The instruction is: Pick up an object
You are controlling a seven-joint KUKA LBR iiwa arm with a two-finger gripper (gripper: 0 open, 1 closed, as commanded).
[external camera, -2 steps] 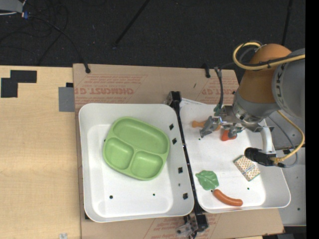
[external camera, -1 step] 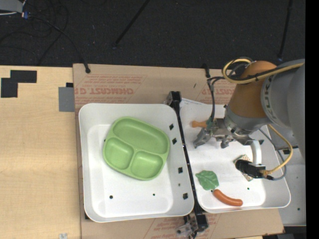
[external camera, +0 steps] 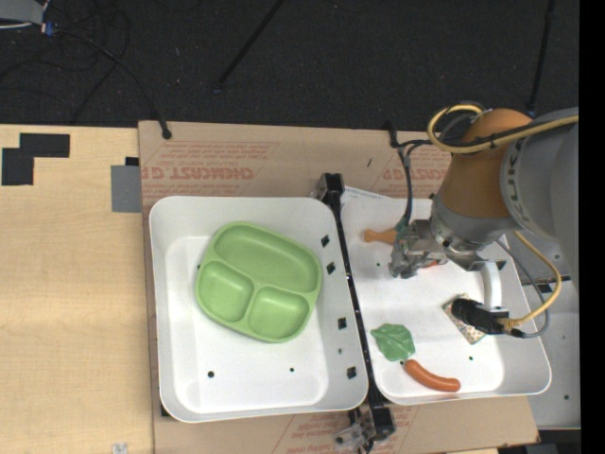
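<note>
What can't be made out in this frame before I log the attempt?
1. Camera view: the orange object in the right bin is partly covered by the pincer; its full shape is unclear.
2. Camera view: whether the pincer touches it is too small to tell.
3. Camera view: the bin's far right corner is hidden under the arm.

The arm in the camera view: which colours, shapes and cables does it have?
The arm is a thick, rounded grey tube with a broad orange band above the wrist. A yellow cable loops over that band. The gripper is a small grey metal unit.
</note>
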